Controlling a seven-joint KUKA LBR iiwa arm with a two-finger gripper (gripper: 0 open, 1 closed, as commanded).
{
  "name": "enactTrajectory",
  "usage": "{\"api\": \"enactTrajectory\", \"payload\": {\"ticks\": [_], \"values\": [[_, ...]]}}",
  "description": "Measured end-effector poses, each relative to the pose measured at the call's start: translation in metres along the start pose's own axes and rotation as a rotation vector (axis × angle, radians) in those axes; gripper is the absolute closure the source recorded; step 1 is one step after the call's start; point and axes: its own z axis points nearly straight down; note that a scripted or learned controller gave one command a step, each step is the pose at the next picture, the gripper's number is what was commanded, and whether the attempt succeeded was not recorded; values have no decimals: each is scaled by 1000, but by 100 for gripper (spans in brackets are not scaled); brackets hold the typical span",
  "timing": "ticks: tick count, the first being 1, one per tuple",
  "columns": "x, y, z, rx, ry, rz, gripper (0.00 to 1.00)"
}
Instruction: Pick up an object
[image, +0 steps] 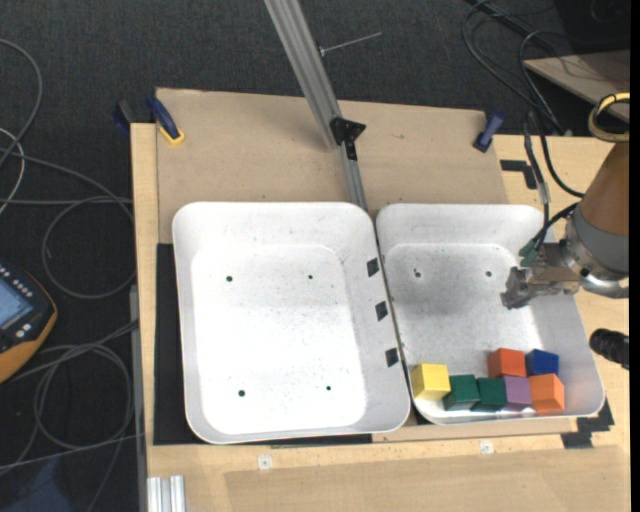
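Several coloured cubes lie bunched along the near edge of the right bin (450, 225): a yellow cube (432, 379), a green cube (463, 390), a darker green cube (491, 392), a purple cube (517, 389), an orange cube (546, 392), a red-orange cube (508, 362) and a blue cube (541, 361). My gripper (516, 294) hangs over the right side of that bin, behind the cubes and apart from them. Nothing shows in it.
The left bin (200, 230) sits beside the right one, with black clips (380, 310) along the shared wall. A slanted metal bar (322, 90) crosses the back of the bench. Blue clamps (166, 120) hold the board's far corners.
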Motion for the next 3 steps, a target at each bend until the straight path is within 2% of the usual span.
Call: {"api": "enactTrajectory", "payload": {"ticks": [1, 2, 3], "values": [[0, 2, -24, 2, 0, -1, 100], [43, 30, -27, 3, 3, -5, 100], [99, 48, -36, 3, 4, -6, 100]]}}
